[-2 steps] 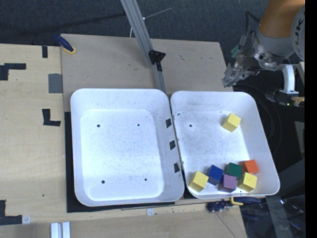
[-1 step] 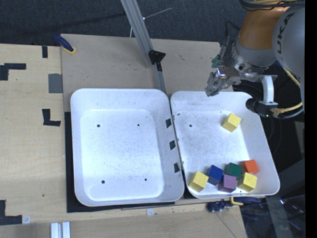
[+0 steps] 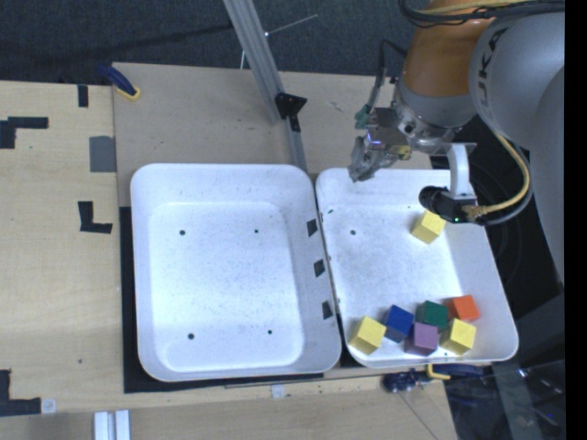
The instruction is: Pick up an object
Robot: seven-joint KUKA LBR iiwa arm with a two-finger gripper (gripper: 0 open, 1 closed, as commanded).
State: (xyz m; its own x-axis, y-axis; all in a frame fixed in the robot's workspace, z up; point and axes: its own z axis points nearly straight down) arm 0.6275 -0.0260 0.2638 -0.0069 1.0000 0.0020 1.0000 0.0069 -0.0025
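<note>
Seen from above, two white bins sit side by side on a bench. The arm's tool (image 3: pixel 367 168) hangs at the upper rim of the right bin (image 3: pixel 385 273), right of centre in the frame; nothing is between its tips, and I cannot tell how wide they stand. A lone yellow block (image 3: pixel 426 228) lies nearby, lower right of the tool. Other blocks cluster at the bin's bottom edge. Judged: approach stage; next, move over a block and descend.

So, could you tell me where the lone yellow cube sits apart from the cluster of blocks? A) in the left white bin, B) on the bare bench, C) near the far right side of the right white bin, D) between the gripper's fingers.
C: the lone yellow cube lies in the right white bin, apart from the cluster of blocks at its near edge.
</note>
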